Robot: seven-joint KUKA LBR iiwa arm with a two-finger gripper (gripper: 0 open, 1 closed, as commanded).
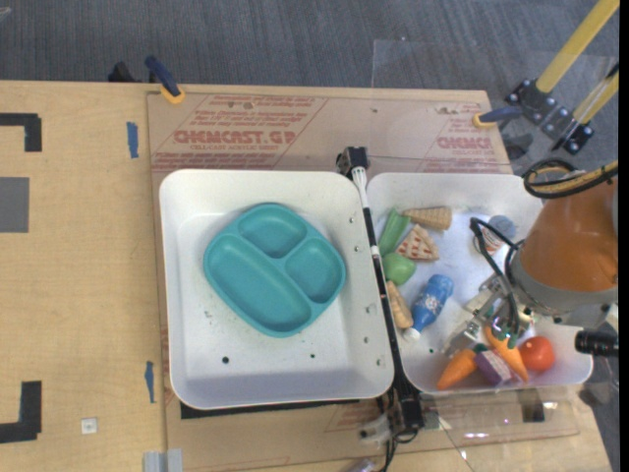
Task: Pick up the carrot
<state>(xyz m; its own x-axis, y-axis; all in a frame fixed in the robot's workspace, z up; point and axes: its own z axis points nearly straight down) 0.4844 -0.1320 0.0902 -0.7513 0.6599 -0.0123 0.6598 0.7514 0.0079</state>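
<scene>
Camera view shows the carrot (458, 370) lying at the near edge of the right bin (470, 190), just beside a purple piece (491, 366) and a red tomato (538, 354). Right above the carrot hangs the gripper (488, 318); I cannot tell how it is set. Farther from the carrot lie a blue bottle (430, 301), a green piece (395, 230) and a cone (428, 217).

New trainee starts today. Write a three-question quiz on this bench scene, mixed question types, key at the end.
1. True or false: the teal plate lies in the left bin.
2. Which bin holds the carrot? A) left B) right
3. Fill in: the blue bottle lies to the ____ of the gripper in the camera view.

Key: 1 true; 2 B, the right bin; 3 left.
</scene>
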